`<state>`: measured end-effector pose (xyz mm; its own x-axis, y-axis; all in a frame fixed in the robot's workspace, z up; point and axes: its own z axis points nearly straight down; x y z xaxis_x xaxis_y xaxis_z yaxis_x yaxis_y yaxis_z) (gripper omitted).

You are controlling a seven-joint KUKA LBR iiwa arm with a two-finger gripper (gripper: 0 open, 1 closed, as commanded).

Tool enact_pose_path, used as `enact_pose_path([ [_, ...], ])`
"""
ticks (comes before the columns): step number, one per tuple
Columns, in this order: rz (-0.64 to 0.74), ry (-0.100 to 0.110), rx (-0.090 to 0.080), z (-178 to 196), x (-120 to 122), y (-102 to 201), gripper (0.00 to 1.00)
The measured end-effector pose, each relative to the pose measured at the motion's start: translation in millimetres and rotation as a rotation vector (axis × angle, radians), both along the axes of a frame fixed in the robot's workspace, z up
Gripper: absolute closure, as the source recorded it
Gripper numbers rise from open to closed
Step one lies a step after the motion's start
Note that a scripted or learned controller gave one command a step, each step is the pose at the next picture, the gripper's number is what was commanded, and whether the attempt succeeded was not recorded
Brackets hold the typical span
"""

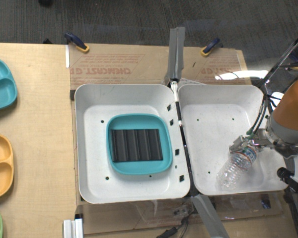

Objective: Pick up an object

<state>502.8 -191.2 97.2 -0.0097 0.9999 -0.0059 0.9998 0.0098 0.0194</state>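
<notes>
Tool at bottle, right bin.
I see the tool [244, 147] touching the clear bottle [235, 168]; finger state I can't tell.

left bin [89, 133]: plain white, a few small dark holes
right bin [213, 108]: same white, same dark dots
tray [138, 145]: teal rim, dark grey ribbed middle, kinda striped
bottle [237, 165]: clear plastic, label has some blue and red on it
arm [292, 112]: orange band, grey below it
bench [30, 148]: pale wood tone
cardboard [139, 66]: brown with faded red print
clamps [77, 42]: blue with yellow-orange tips
side plates [0, 90]: teal one, orange one, a bit of green at the corner
floor [139, 9]: dark grey
</notes>
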Motion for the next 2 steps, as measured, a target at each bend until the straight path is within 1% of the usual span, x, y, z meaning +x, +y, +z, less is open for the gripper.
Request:
enact_pose_path([
  [1,-0.002,-0.004,-0.001,10,2,0,1.00],
  [2,0.039,0.020,0.004,76,26,23,1.00],
])
